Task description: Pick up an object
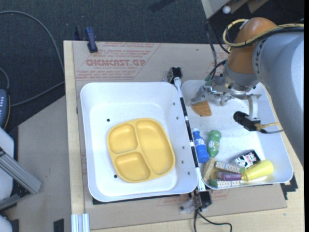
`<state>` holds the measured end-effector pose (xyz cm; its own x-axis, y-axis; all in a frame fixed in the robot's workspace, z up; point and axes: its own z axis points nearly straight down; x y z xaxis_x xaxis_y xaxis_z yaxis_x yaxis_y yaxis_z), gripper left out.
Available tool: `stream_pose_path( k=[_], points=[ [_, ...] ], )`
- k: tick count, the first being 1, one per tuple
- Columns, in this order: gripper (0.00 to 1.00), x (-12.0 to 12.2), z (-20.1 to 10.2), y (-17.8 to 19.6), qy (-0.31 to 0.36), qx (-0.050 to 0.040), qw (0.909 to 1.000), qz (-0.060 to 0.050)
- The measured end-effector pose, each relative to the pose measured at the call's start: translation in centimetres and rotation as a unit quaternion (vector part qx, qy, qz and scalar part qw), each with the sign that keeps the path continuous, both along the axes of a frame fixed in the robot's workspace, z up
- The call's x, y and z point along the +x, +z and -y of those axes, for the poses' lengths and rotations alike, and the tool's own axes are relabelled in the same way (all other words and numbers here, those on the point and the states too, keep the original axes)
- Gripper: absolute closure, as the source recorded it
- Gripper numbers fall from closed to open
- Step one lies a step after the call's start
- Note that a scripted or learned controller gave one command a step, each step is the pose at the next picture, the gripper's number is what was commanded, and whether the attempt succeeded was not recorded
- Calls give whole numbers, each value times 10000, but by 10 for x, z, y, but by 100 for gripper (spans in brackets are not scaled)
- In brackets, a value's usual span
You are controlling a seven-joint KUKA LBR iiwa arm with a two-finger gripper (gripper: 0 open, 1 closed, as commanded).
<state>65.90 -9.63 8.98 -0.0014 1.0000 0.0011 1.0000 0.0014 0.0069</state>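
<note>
My gripper (211,99) hangs over the far left part of the right bin (281,154), open, with nothing between its fingers. Just below its left finger (198,98) lies a tan wedge-shaped piece (203,109). Nearer the front lie a blue bottle (200,146) along the left wall and a green object (213,142) beside it. At the front edge sit a yellow object (258,170), a black-and-white item (247,159) and small flat boxes (225,171).
The left bin (96,100) holds a yellow divided plate (140,150). Black clips (175,73) sit on the seam between the bins. The arm's grey body (285,66) covers the right bin's far right corner.
</note>
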Motion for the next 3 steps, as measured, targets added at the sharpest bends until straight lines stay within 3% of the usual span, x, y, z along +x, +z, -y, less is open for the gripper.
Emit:
stream_pose_path(
  k=[1, 2, 3],
  points=[
    [0, -90, -3, 9, -12, -1, 10000, -45],
    [0, -48, 19, 6, -6, -9, 10000, -32],
    [0, -16, 0, -5, -1, -6, 10000, -27]
  ],
)
